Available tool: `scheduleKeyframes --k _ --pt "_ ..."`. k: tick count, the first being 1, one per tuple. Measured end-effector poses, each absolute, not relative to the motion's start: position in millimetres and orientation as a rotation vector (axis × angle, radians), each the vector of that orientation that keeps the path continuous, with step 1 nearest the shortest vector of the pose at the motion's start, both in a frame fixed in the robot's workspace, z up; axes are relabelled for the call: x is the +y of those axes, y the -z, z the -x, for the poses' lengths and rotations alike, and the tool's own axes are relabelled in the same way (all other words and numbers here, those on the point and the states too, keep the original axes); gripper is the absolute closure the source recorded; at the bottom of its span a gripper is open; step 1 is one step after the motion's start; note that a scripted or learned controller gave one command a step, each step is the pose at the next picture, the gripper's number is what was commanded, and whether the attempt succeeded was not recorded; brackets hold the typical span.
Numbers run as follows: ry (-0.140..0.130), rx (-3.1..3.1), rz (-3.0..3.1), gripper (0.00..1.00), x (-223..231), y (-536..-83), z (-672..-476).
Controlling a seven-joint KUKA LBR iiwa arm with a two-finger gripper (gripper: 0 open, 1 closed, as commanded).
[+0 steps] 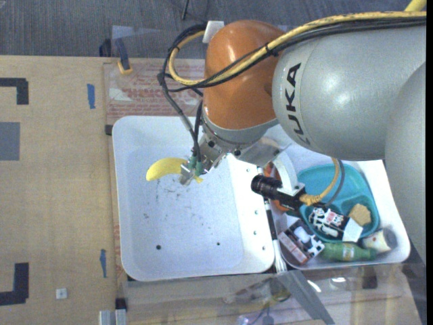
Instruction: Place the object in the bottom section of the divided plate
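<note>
Yellow banana point(164, 169) lies in the left bin point(135, 215), its right end between the closed fingers point(191, 172), plate point(352, 188) in the right bin.

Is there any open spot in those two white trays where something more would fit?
Yes: the left bin has bare floor across its middle and lower part, below the banana and gripper. The right bin is crowded: a teal divided plate, a dark bottle, a green bottle and small packets.

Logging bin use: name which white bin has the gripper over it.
The left white bin: the gripper is at its yellow banana. The right white bin holds the clutter.
</note>
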State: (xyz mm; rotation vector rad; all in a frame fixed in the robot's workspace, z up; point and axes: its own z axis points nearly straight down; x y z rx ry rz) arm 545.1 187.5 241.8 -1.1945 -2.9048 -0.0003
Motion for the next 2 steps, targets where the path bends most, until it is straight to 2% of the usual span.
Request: scheduleKeyframes --k 1,2 --pt "0.002 -2.809 1.412 1.00 165.5 -340.3 -527.7" --pt "0.001 -2.891 1.230 1.00 201.1 -251.5 -479.1"
